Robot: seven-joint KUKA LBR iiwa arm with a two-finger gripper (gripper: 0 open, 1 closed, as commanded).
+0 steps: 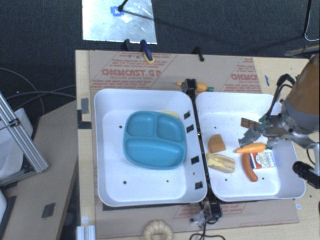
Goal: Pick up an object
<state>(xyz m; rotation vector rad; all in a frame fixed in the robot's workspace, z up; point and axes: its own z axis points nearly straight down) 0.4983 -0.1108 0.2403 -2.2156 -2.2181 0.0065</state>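
Hovering low over the right bin (235, 191), my pincer (255, 134) sits directly above an orange carrot (251, 147). Whether my pincer is spread or closed, I cannot tell from this angle, and nothing is visibly held in it.

The carrot lies crosswise just under my pincer, touching or nearly touching its tips. I judge it a light, stiff plastic toy, smooth and likely to slip; the thick middle, taken across its narrow width, looks the soundest hold.

Just beyond the carrot, toward my arm's side, rests a small white packet (265, 160) with red and blue print. Beside that lies a red sausage (250, 168), also probably light, rounded and prone to roll.

Further from my pincer, toward the divider, lie a brown bread piece (217, 144) and a pale bun (222, 163), both apart from the carrot.

Farthest away, across the divider, the left bin (115, 184) holds a blue sectioned plate (154, 139), with something yellow showing at its far edge.

Both bins rest on a cardboard-covered tabletop (135, 69).
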